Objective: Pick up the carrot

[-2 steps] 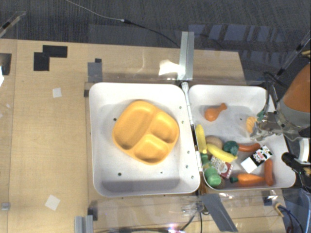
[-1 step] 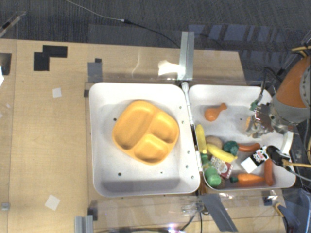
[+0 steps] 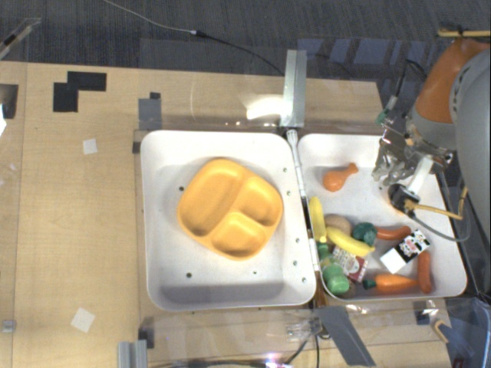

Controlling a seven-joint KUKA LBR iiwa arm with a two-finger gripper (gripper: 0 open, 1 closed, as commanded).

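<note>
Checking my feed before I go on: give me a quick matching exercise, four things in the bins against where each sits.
Things:
1. yellow divided plate
2. drumstick
3. carrot
4. gripper

Places:
A. near the front edge of the right bin
B. upper right of the right bin, above the toy pile
C. middle of the left bin
D. alone on bare floor, upper left of the right bin

Pairs: 1-C, 2-D, 3-A, 4-B
</note>
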